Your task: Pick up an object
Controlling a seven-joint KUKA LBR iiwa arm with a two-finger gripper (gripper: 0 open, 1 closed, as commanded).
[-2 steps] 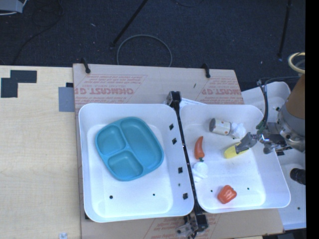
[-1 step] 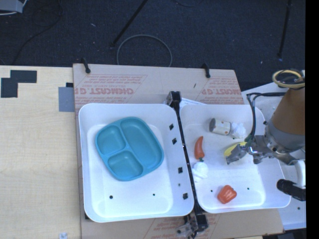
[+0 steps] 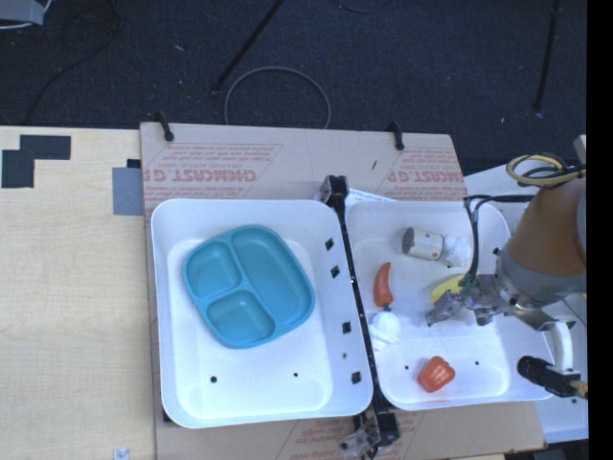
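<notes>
red pepper (image 3: 436, 374) just below jaws (image 3: 442, 312), apart

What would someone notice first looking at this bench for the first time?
The blue tray stands out most, lying alone in the left bin. Next comes the arm reaching in from the right, its gripper low over the right bin near a yellow object. An orange carrot and a red pepper lie there too.

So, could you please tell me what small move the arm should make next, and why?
Probably lower the pincer slightly onto the yellow object it hovers beside in the right bin. That object is nearest; the red pepper and orange object lie farther off.
</notes>
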